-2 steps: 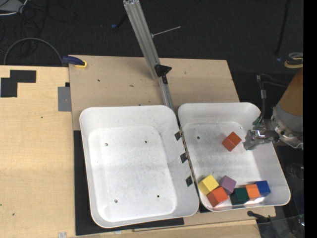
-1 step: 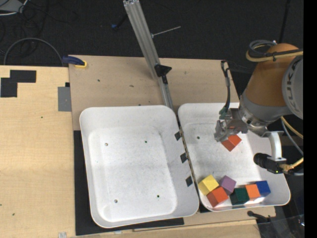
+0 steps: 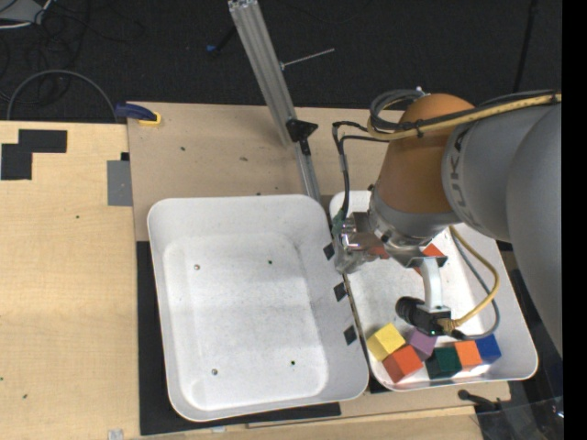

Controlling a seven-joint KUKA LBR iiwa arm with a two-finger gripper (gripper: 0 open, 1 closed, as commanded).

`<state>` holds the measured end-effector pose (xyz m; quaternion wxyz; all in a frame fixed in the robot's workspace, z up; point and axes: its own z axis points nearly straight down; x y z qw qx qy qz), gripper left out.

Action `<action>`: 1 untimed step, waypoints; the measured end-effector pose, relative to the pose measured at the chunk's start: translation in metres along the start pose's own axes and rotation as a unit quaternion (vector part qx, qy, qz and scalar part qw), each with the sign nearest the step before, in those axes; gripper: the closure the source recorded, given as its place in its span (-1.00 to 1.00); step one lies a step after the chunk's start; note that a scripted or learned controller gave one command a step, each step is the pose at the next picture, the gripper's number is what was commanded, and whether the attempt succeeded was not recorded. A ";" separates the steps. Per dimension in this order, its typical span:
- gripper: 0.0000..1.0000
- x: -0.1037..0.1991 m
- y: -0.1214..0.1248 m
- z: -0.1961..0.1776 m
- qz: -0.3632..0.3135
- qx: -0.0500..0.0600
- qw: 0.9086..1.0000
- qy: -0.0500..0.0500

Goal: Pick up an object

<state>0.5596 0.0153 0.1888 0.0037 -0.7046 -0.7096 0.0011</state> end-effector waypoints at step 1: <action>1.00 0.070 -0.001 -0.092 0.000 -0.006 1.000 0.000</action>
